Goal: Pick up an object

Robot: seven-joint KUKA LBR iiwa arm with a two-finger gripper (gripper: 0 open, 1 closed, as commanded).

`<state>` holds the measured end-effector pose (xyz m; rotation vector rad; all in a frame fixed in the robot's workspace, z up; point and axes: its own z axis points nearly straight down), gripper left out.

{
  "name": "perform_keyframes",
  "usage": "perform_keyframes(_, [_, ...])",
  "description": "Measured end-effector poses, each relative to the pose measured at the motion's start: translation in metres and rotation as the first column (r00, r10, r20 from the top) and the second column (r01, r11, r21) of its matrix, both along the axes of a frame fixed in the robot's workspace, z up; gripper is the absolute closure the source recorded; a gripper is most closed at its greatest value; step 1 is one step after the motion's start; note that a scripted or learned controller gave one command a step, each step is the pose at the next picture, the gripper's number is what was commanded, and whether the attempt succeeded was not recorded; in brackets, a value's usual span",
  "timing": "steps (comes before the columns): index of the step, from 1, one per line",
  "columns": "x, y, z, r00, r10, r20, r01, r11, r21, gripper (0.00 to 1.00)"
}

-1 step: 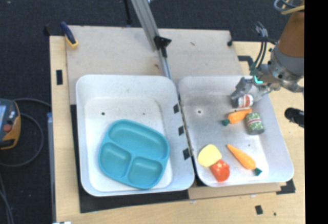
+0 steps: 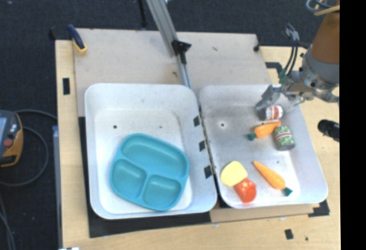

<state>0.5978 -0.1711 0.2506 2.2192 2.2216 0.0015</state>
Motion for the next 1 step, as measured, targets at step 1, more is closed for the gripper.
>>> perform_keyframes(1, [-0.0003,-0.0002,-0.042,1.0,-0.001,-0.004,0.001,1.0,-0.001,0.0])
